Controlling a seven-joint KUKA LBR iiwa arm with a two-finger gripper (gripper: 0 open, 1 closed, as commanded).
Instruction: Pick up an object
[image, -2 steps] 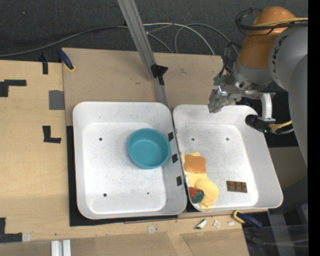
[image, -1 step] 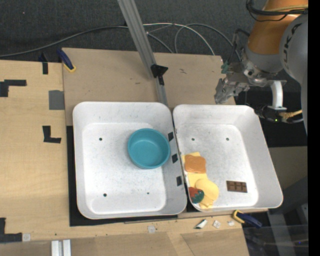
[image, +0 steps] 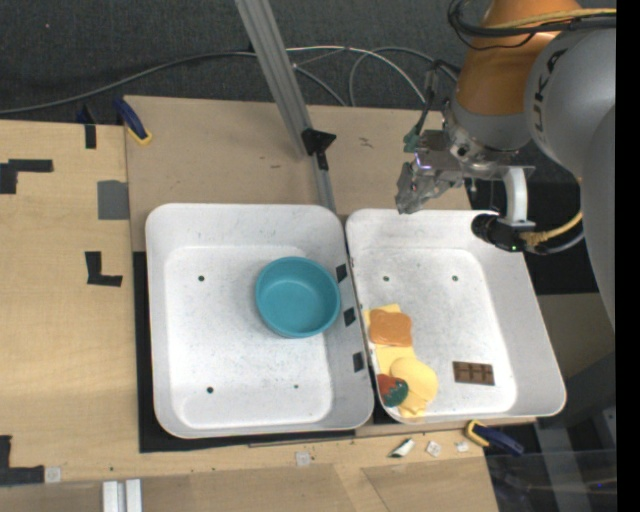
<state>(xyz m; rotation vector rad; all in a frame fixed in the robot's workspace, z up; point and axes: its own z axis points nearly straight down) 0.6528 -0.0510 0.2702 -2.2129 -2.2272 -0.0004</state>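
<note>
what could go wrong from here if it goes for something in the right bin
The gripper hovers over the far rim of the right bin, while the orange and yellow pieces sit bunched against the near-left wall. A grasp there may hit the wall or catch two pieces at once. The brown chocolate-like bar lies flat, so the fingers may slide over it.

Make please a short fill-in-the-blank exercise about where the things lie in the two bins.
1. The blue bowl sits in the ____ bin.
2. The small brown chocolate bar lies in the ____ bin.
3. The orange and yellow food pieces lie beside the right bin's ____ wall.
4. The gripper is above the right bin's ____ edge.

Missing words: left; right; left; far
</note>
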